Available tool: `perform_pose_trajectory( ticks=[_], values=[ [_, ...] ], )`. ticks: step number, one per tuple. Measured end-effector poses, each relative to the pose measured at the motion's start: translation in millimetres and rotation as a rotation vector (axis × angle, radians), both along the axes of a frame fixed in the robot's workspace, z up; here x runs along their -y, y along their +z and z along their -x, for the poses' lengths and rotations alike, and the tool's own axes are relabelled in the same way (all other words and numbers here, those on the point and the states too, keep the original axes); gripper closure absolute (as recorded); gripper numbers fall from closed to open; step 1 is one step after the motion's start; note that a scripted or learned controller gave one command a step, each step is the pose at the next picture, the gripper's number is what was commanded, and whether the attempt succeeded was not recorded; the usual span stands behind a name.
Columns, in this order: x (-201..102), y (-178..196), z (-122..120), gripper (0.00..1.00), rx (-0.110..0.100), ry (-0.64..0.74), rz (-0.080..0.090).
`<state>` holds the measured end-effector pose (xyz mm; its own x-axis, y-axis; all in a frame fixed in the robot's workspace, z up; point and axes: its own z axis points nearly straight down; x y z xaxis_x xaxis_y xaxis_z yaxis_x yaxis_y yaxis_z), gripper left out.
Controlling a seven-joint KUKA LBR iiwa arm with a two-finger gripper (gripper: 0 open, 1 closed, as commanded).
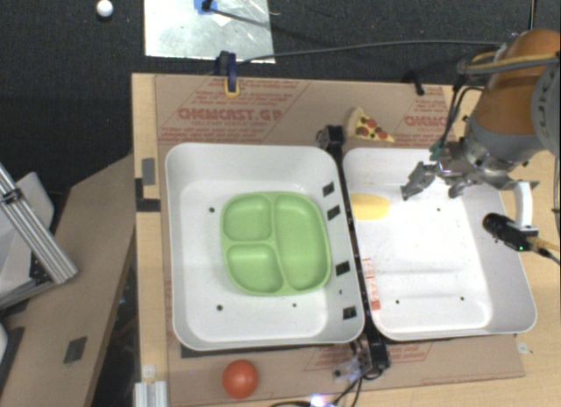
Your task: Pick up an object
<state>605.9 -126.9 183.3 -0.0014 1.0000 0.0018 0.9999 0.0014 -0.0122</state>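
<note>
- A red-orange ball point(240, 378) lay nearest the camera, on the cardboard base in front of the left bin point(188, 309).
- That left bin held a green three-compartment tray point(275, 242), lying flat near its middle.
- In the right bin point(456, 300), a yellow object point(368, 207), perhaps a toy banana though too blurred to be sure, rested against the left wall towards the far end.
- The gripper point(436, 182) hung over the far part of the right bin, its two fingers spread apart with nothing between them, well right of the yellow object.
- A toy pizza slice point(370, 126) sat on the cardboard just beyond the right bin's far corner.
</note>
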Motion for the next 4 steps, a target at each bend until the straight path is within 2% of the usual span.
perform_pose_trajectory(
  ticks=[1,3,4],
  values=[
    [0,8,-3,0.0,0.013,0.002,0.002],
    [-10,-93,1,0.0,0.009,0.0,0.001],
    [-10,-79,-1,1.0,0.016,0.001,0.002]
  ],
)
